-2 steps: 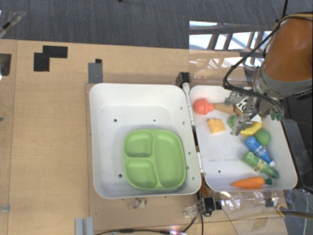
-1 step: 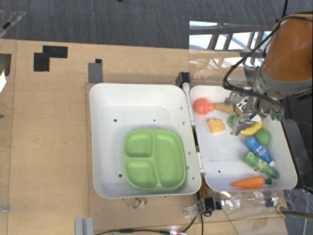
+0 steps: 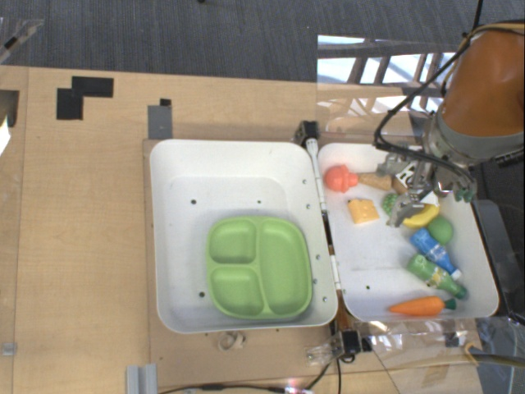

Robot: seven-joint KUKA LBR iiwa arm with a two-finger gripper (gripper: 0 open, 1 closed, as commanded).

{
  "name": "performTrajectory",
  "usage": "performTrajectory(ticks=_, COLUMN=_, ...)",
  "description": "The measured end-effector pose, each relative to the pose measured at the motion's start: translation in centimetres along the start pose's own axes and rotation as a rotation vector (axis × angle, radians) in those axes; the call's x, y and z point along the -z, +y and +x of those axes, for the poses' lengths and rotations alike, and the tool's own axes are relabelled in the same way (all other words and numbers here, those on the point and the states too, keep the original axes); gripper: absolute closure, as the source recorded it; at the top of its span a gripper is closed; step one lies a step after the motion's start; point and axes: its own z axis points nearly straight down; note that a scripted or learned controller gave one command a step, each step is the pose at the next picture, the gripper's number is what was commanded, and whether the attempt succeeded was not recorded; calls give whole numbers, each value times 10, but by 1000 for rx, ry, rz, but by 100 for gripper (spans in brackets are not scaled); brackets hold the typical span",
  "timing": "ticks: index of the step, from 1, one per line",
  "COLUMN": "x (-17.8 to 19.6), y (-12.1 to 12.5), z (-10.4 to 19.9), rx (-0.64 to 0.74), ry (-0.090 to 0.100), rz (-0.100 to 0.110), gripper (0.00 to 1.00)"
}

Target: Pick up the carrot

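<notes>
Carrot (image 3: pixel 418 306) lying at the near edge of the right bin (image 3: pixel 369 277), orange with green top pointing right, apart from the gripper (image 3: pixel 408 195). Gripper hanging over the far right part of that bin, just above a yellow banana (image 3: pixel 422 216) and right of a cheese wedge (image 3: pixel 362 211); fingers too blurred to tell, spread or pressed together. Red toy (image 3: pixel 337 178) further left. Blue bottle (image 3: pixel 432 249) and green bottle (image 3: pixel 433 272) between banana and carrot. Green tray (image 3: pixel 258 267) in the left bin (image 3: pixel 180 220).
</notes>
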Motion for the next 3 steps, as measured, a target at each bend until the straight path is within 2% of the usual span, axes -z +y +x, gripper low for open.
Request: performTrajectory(ticks=3, x=0, y=0, z=0, rx=0, ry=0, rz=0, gripper=0)
